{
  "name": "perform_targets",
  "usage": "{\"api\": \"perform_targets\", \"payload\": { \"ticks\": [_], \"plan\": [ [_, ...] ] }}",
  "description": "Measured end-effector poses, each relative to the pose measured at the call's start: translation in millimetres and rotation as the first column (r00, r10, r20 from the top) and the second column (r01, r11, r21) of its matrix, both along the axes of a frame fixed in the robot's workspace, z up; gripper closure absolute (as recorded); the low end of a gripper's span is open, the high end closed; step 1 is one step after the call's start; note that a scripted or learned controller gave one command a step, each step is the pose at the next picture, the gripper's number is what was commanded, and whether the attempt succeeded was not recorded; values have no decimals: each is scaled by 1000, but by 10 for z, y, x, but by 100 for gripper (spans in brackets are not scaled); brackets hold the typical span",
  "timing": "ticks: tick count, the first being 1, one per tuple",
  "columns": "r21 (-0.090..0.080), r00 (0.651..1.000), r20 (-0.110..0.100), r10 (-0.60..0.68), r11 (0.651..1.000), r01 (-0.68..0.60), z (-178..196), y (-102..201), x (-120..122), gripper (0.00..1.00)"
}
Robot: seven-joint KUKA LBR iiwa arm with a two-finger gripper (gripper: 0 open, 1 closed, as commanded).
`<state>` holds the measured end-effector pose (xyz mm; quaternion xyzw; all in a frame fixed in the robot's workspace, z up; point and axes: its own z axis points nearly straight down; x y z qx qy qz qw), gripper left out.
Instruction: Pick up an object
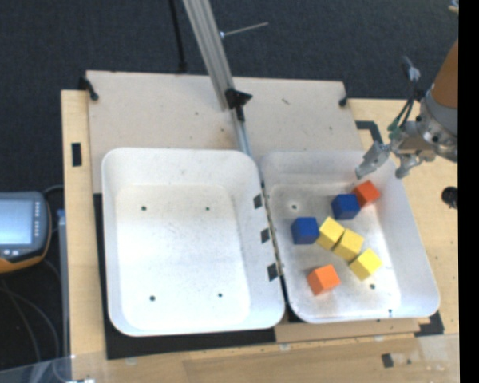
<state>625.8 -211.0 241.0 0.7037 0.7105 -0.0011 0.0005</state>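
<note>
— White plastic, both bins: shallow, matt, with rounded corners and a faint grey speckling. The left bin (pixel 184 242) carries four small dark dots on its floor. The right bin (pixel 407 254) holds all the blocks.

— What are the blocks like?

— Small cubes with crisp edges and flat, unglossy faces. Two blue ones: one (pixel 305 230) toward the bin's left side, the other (pixel 346 206) higher up, touching an orange cube (pixel 368 191) at its right. Three yellow cubes: the first (pixel 331 233) and second (pixel 350 244) press together, and the third (pixel 366 264) lies just beside them, all on a diagonal. A second orange cube (pixel 324 278) sits apart below them.

— And the end effector?

— The end effector (pixel 389 164) hangs over the right bin's upper right corner, near the upper orange cube. It is metallic grey with slim fingers spread apart, nothing between them. A cable loops above it and the arm's orange band shows at the frame's edge.

— The surroundings?

— The bench (pixel 215 110) is pale, smooth board, light wood in tone. A ribbed aluminium rail (pixel 211 42) slants down to the gap between the bins. Beyond it lies dark, coarse carpet (pixel 64 22), and a grey-screened pendant (pixel 12 226) rests at the left.
</note>
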Motion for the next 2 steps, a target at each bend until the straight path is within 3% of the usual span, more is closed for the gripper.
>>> {"api": "perform_targets", "payload": {
  "ticks": [1, 2],
  "plan": [
    [-1, 1000, 10, -10, 1000, 10, 1112, 112, -550, 0],
    [4, 1000, -6, -4, 1000, 4, 56, 500, -711, 0]
  ]
}}
